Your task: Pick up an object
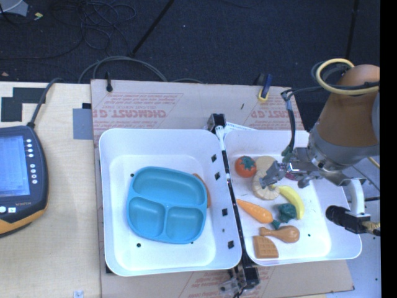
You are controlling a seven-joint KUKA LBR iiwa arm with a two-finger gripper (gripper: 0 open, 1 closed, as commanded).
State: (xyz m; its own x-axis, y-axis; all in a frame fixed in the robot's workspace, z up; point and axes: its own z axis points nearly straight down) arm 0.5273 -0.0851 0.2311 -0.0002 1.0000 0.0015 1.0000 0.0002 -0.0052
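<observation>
**Toy food in the right bin, gripper low over the pale slice**

Nearest the camera in the right bin (347, 250), a tan waffle-like square (265, 248) lies at about 7 o'clock, a brown drumstick (282, 233) just above it. An orange carrot (255, 211) slants at 9 o'clock beside the divider. A dark green piece (286, 212) touches the yellow banana (293, 200) near the centre.

The gripper (273, 177) sits over a pale round slice (267, 180), covering part of it; whether its fingers are spread or pinching cannot be made out. A red tomato (246, 166) rests at 10 o'clock.

The left bin (115, 166) holds a blue divided plate (166, 204), an orange item half-hidden behind its 3 o'clock edge.
</observation>
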